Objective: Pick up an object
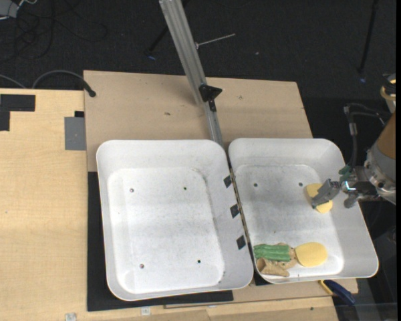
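Yellow is the colour of the likeliest target: a small yellow piece [319,199] lying against the dark tip of the gripper [326,196], toward the right side of the right-hand bin [281,154]. Whether the jaws are spread or closed cannot be told from this view, and the piece cannot be confirmed as held; contact alone is noted. The arm is seen entering over that bin's right rim, which is judged to explain why the nearest object was addressed. Along the same bin's near wall, a round yellow disc [312,253] is recorded beside a green toy [273,251], with a tan item [277,267] touching the toy. The left-hand bin [160,212], adjoining the right-hand bin on the desk [33,179], is not approached.
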Motion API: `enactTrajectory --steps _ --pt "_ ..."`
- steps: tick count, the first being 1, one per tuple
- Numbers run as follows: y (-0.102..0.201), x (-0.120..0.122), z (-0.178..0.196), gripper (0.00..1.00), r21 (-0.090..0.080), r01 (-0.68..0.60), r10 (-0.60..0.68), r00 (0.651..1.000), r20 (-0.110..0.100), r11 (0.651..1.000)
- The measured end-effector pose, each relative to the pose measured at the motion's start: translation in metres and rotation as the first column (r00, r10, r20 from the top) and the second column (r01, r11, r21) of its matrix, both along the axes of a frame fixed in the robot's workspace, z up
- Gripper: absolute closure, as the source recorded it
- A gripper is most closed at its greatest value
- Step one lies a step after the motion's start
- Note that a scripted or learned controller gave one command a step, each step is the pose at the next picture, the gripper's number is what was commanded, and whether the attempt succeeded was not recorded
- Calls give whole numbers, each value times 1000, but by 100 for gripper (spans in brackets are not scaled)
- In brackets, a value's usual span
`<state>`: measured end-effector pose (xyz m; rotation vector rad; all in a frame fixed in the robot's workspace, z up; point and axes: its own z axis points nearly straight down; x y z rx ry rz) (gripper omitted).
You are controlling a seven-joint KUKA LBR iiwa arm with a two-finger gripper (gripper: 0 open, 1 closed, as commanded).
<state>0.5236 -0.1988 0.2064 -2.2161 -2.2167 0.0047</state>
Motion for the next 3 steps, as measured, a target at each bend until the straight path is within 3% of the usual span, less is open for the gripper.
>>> enactTrajectory --steps 1,3 --pt "0 1 2 0 -1 1 -1 1000 4 1000" --pt "-3 -7 -114 0 0 1 -1 1000 -1 1000"
